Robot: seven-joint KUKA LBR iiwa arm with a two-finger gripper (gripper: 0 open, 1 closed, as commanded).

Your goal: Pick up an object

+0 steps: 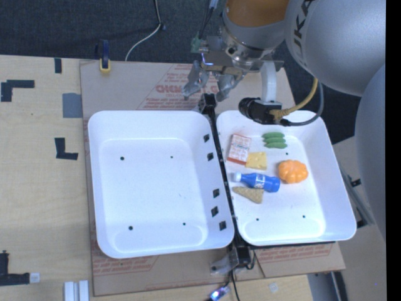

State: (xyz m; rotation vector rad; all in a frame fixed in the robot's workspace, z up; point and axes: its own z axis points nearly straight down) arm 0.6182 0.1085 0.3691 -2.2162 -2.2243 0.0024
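The gripper (207, 90) hangs above the far rim of the bins, just over the place where the two bins meet. Its two fingers (190, 88) are spread apart and there is nothing between them. The arm (326, 24) comes in from the upper right of the view.

All the small things lie in the right bin (285, 217), in its far half. None of them is under the gripper; they are all nearer to the camera than the gripper and to the right of it in the view.

The closest one to the gripper is a red and white packet (239, 148), which lies flat near the wall between the bins. A yellow cracker (256, 161) touches the packet on its near right corner. Green pods (274, 140) lie to the right of the packet, a little apart from it. An orange (292, 171) sits further right, near the cracker but not touching it. A blue bottle (257, 181) lies on its side in front of the cracker, with its white cap pointing to the wall between the bins. A tan wedge (250, 194) lies just in front of the bottle, and I cannot tell if they touch; it is the farthest from the gripper.

The left bin (150, 187) stands beside the right bin, and their rims touch.
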